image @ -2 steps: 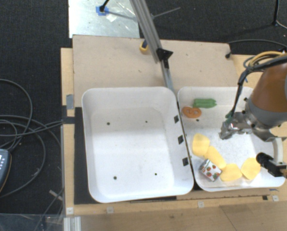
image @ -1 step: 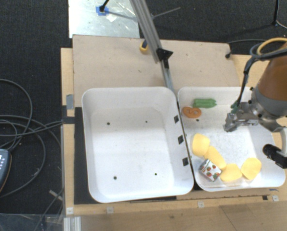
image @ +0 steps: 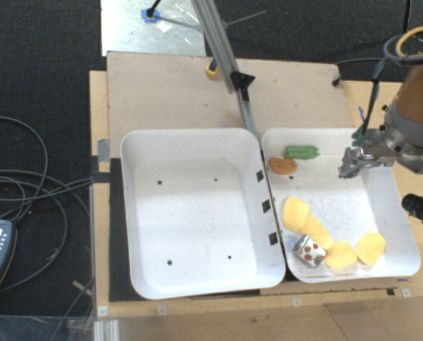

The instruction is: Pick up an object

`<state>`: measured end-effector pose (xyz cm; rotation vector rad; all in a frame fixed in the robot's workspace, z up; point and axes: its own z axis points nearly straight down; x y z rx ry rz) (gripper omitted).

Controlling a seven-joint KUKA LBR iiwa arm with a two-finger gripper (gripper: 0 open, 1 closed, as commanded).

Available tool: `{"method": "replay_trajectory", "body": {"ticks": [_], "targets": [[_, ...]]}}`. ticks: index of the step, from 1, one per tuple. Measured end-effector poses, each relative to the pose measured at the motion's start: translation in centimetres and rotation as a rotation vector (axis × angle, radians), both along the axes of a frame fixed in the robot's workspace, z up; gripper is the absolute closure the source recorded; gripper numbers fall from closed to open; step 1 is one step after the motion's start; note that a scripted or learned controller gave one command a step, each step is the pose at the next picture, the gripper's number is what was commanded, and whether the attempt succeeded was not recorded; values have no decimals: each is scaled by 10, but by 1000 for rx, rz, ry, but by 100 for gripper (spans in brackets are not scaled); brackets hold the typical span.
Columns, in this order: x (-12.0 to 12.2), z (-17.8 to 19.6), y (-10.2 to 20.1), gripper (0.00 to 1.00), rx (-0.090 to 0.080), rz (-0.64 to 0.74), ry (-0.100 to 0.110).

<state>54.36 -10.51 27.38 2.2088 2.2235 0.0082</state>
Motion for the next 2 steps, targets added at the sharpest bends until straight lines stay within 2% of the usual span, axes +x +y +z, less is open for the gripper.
{"method": "replay_trajectory", "body": {"ticks": [2], "targets": [[46, 8, 99, 100, 3, 4, 5]]}}
